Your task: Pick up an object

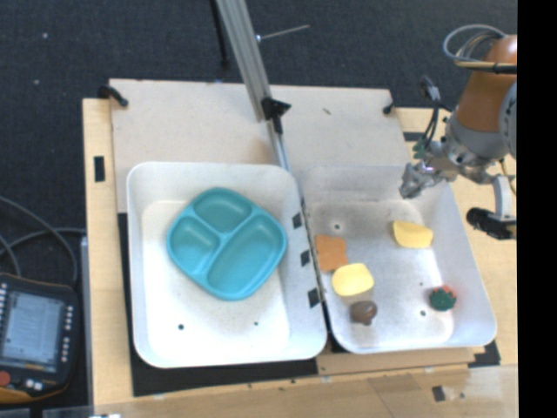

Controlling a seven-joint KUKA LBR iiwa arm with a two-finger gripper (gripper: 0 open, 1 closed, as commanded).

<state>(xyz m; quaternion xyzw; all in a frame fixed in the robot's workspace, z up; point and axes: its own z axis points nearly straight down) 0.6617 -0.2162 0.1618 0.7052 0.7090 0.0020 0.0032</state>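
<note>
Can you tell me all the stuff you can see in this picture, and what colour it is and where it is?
left bin: 1, white, left half of the bench
right bin: 1, white, right half of the bench
divided plate: 1, turquoise, middle of the left bin
orange square piece: 1, orange, right bin near its left wall
yellow pieces: 2, yellow, middle of the right bin
brown piece: 1, brown, just below the nearer yellow piece
green and red piece: 1, green with red, right bin's lower right
metal bar: 1, grey, slanting above the bins
handheld screen: 1, dark, lower left
gripper: 1, grey, over the right bin's upper right corner
</note>
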